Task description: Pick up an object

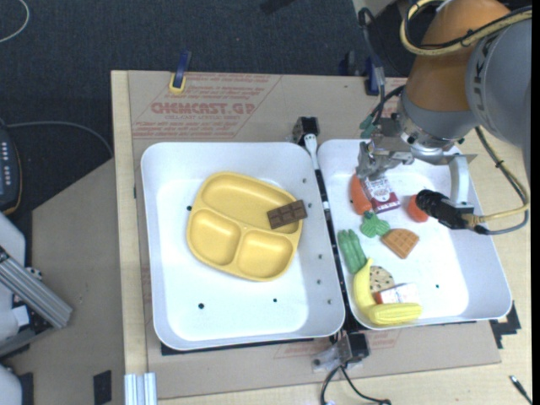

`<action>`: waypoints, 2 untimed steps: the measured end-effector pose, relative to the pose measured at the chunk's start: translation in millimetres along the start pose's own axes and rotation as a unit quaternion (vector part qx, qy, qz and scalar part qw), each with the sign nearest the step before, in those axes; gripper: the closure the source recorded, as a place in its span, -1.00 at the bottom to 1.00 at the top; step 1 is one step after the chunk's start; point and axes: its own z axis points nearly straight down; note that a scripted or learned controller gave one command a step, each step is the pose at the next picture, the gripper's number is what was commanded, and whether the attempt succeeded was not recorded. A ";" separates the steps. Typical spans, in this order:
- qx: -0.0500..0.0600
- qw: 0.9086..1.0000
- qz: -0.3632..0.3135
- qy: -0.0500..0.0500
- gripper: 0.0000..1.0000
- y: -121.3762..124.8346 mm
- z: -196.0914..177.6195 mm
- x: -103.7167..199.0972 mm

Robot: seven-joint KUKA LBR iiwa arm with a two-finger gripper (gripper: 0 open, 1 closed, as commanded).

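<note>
Reaching in from the right, the grey arm (pixel 498 66) bends over the far end of the right bin (pixel 472 289), its orange band turned up and the wrist pointing almost straight down. The gripper (pixel 377 169) hangs low over the bin's far left corner, close to the wall between the two bins. From where I stand I cannot tell whether the pincer is wide or narrow, nor whether it grips anything.

Right beneath it lies a red-and-white packet (pixel 382 191), its upper end tucked under the gripper, with an orange carrot (pixel 360 195) just beside it on the left. A small red piece (pixel 418 207) sits a little to the packet's right. Nearer the front of this bin are a small green piece (pixel 374 224), a waffle-like square (pixel 400 243), a green pod (pixel 351 249), a banana (pixel 363 287) and a yellow corn cob (pixel 393 314).

The left bin (pixel 169 302) holds a yellow divided plate (pixel 240 226), with a brown chocolate bar (pixel 286 215) resting on its right rim, well apart from the gripper.
</note>
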 end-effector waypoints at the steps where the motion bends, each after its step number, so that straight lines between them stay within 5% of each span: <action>1: 0.000 1.000 0.000 0.000 1.00 21.3 1.5 29.8; 2: 0.000 1.000 0.002 0.000 1.00 28.0 -2.0 31.2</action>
